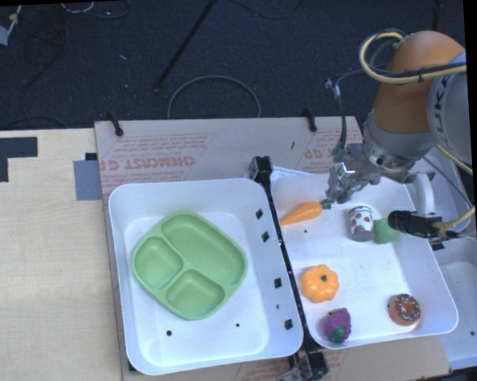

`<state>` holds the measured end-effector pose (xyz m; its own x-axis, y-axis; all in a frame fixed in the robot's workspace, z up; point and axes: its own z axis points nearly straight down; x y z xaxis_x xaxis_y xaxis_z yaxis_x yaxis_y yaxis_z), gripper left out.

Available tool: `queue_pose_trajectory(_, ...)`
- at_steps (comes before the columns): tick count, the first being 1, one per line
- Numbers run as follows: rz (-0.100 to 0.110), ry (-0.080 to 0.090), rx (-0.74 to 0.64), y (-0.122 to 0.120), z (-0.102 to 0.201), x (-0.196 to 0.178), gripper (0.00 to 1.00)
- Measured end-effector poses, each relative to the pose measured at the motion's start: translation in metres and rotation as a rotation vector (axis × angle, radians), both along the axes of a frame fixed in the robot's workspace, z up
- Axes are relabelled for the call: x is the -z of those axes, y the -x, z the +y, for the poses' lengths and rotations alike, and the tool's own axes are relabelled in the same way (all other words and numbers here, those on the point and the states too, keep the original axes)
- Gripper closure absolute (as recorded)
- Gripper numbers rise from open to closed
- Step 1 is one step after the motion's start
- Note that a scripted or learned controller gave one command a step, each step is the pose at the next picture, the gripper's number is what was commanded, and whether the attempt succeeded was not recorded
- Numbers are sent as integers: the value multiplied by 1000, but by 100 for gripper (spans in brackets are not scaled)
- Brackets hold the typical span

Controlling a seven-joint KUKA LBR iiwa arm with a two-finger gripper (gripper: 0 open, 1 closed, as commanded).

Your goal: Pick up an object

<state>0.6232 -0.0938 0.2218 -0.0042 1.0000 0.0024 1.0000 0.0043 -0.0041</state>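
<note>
Bright, even light; soft, slightly grainy.

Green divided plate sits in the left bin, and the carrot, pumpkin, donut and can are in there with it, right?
Not quite. In the camera view the green divided plate lies in the left bin, but the carrot, pumpkin, donut and can are in the right bin.

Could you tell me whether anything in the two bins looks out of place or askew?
Nothing stands out. The green divided plate lies flat in the left bin; the toy carrot, small can, pumpkin, grapes and doughnut rest apart in the right bin.
</note>
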Motion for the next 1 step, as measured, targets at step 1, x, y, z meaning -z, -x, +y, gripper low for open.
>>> queue_pose_trajectory(1,-3,0,-1,-4,49,-10,100)
